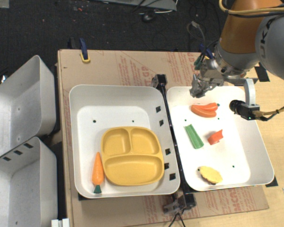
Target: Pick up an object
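The right bin [255, 141] holds an orange pepper-shaped toy [204, 109] near its back, a green stick-shaped piece [194, 136], a small red-orange piece [216, 136] and a yellow piece [210, 174] near the front. My gripper [199, 90] hangs over the back left part of that bin, just behind and left of the orange pepper toy. I see nothing between its fingers. The grey arm with its orange band [248, 18] reaches in from the upper right.
The left bin [80, 126] bears a yellow divided tray [132, 156] and an orange carrot toy [98, 170] lying beside the tray's left edge. A black divider [166, 117] runs between the bins. A black camera mount [241, 108] sits over the right bin's back.
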Robot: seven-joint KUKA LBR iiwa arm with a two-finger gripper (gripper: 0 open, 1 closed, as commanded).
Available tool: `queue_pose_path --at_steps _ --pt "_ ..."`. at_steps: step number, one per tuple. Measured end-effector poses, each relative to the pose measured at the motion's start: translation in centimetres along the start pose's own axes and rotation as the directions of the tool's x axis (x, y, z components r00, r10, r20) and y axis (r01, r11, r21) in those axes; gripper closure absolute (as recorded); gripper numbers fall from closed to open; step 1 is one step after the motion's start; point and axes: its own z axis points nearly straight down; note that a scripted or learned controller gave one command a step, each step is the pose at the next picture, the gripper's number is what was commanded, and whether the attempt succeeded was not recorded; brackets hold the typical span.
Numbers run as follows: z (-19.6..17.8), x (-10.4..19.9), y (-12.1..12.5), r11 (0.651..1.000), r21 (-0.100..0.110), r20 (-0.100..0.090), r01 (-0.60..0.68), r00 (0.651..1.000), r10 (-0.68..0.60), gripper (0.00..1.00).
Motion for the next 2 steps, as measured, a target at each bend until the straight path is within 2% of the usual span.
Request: queue_pose_path --at_steps 2 --pt "0.2 10.2 -1.9 1.000 0.002 0.000 -0.001 1.000 0.001 1.00"
